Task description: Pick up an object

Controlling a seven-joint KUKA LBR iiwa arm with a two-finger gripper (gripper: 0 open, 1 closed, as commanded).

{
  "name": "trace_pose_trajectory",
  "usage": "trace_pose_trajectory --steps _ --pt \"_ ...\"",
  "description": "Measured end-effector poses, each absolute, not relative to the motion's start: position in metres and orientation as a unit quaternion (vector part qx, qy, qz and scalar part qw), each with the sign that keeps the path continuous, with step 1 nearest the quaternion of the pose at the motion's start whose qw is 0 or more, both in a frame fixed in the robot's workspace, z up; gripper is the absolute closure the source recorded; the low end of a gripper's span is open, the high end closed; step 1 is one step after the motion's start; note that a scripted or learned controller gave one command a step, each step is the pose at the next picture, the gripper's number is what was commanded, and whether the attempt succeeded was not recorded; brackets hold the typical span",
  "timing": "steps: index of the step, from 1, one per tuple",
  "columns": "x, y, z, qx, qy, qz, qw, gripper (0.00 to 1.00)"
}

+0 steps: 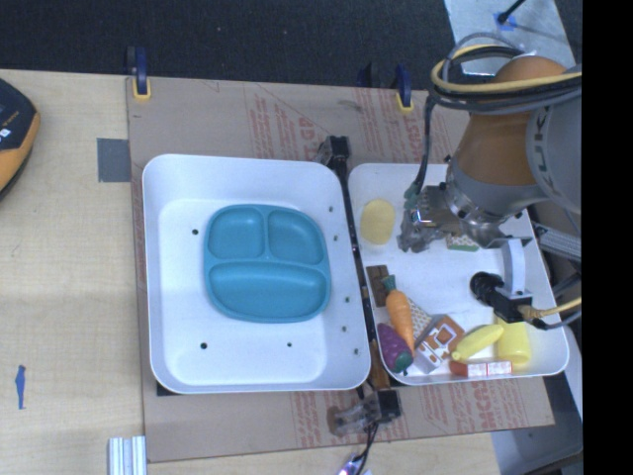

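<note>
The gripper [420,228] hangs low over the far part of the right bin [457,273], and whether it is open or closed cannot be told from this angle. Just to its left lies a pale yellow lemon [377,220] on the bin floor, apart from the gripper. Nearer the front of that bin sit a carrot [400,315], a purple eggplant [395,345], a small orange-and-white box [439,340], a banana [478,340] and a yellow block [513,343]. The left bin [173,265] holds a blue divided plate [266,262]. Both bins rest on a brown cardboard sheet [237,117] clamped to a light wooden bench [59,285]; beyond the bench lies dark carpet [247,18].
</note>
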State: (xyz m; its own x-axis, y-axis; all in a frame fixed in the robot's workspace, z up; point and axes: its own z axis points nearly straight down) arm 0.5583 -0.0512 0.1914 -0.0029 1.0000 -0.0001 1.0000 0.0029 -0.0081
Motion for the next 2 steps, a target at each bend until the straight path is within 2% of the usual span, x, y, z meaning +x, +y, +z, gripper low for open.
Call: trace_pose_trajectory --steps 1,2 --pt "0.56 -0.051 0.192 -0.706 -0.709 0.0017 0.001 0.0" --pt "0.471 -0.05 0.191 -0.706 -0.708 0.0036 0.005 0.0"
